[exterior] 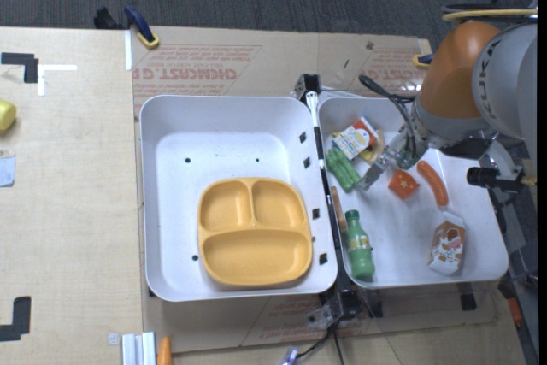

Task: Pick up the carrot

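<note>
Camera view: the tool [385, 162] hangs over the right bin [479, 265], its state untellable, the carrot [432, 182] just at its three o'clock, ungrasped.

Arm [504, 81] cut off at right edge.

**Camera setup**

Single fixed cam above the bench [68, 209], looking down at a slant, mid-distance. Frames both white bins: left bin [162, 209], right bin [487, 244]. Arm [479, 73] enters from right.
</note>
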Controlling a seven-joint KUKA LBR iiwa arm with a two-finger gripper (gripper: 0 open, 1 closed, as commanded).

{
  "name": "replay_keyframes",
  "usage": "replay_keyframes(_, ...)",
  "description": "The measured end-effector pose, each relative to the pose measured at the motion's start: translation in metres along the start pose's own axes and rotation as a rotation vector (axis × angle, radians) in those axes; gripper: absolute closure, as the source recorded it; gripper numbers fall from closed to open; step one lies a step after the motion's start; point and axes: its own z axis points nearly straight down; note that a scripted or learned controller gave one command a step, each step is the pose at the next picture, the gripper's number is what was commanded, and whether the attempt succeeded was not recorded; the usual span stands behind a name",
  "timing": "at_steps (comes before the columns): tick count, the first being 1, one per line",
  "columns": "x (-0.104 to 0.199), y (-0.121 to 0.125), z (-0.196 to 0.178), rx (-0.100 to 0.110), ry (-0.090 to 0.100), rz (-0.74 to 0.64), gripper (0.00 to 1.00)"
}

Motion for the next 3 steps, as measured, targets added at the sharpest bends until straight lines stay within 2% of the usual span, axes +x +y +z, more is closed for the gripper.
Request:
replay_keyframes(1,0.061,-0.037,0.001,0.002,0.004,0.269,0.0)
replay_keyframes(2,0.139,-0.006,-0.195,-0.001,-0.001,0.104,0.0)
replay_keyframes(3,0.191,0.004,-0.099,-0.001,0.002,-0.129,0.0)
